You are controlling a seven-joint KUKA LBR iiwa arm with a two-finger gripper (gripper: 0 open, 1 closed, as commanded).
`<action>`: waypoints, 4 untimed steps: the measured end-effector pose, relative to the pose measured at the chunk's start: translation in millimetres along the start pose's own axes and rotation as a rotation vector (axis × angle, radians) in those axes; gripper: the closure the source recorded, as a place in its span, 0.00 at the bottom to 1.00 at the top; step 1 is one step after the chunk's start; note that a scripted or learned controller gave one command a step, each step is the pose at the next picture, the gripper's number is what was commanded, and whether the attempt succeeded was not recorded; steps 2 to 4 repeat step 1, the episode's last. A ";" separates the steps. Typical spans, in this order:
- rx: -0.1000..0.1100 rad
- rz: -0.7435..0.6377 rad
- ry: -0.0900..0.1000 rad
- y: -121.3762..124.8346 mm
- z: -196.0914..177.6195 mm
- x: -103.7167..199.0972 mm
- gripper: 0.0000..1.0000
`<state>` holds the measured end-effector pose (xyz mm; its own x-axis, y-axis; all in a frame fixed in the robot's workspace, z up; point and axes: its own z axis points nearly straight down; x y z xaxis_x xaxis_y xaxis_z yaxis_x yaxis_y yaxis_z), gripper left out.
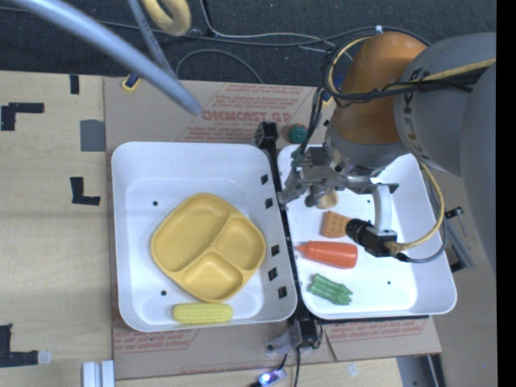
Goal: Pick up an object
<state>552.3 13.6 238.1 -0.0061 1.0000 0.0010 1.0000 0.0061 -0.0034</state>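
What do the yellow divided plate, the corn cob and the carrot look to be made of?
The yellow divided plate looks like moulded plastic: one even colour, rounded compartment walls, a soft sheen. The corn cob is probably plastic toy food, with uniform yellow and regular ridges. The carrot also looks like smooth plastic, flat orange with a faint highlight, though rubber can't be ruled out.

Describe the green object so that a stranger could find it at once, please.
Look at the right white bin, under the grey arm. Near its front edge lies the small green vegetable, just below the orange carrot. It is the bin's one green, bumpy item.
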 end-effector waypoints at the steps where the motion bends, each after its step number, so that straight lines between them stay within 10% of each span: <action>1: 0.000 0.000 -0.001 -10.0 8.7 50.5 1.00; 4: 0.000 0.000 -0.001 -10.0 8.7 50.5 1.00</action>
